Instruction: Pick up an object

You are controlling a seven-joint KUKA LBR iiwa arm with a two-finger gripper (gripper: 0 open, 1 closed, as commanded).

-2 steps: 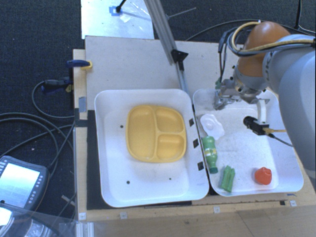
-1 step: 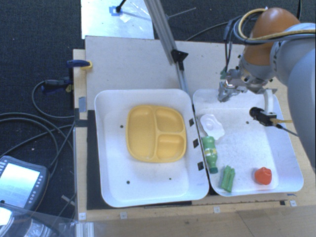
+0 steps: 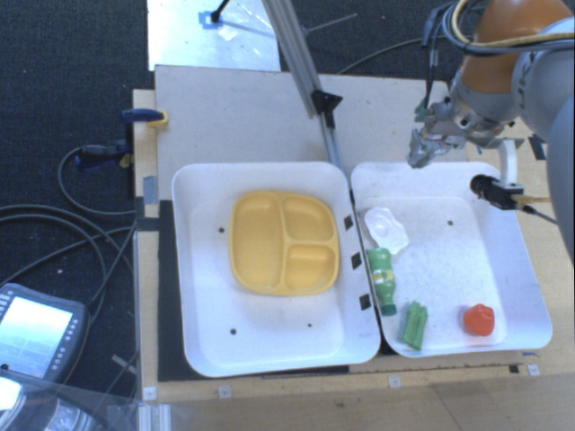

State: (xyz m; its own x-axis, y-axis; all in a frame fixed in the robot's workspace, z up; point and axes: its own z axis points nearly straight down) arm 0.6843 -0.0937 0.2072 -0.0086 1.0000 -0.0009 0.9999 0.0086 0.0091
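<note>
Arm (image 3: 530, 52) reaching in from right, tool (image 3: 420, 155) pointing down.

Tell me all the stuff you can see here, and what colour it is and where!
bins: 2, white, side by side on the bench
plate: 1, yellow, with three sections, in the left bin
bottle: 1, green, at the right bin's left wall
block: 1, green, near the right bin's front edge
red toy: 1, red-orange, right bin's front right corner
white piece: 1, white, right bin, just above the bottle
clamps: 2, blue and yellow, at the bench's left edge
tablet: 1, grey, on the floor at the lower left
cables: several, black, on the floor at the left
arm: 1, grey and orange, upper right
claw: 1, grey, above the right bin's back edge
</note>
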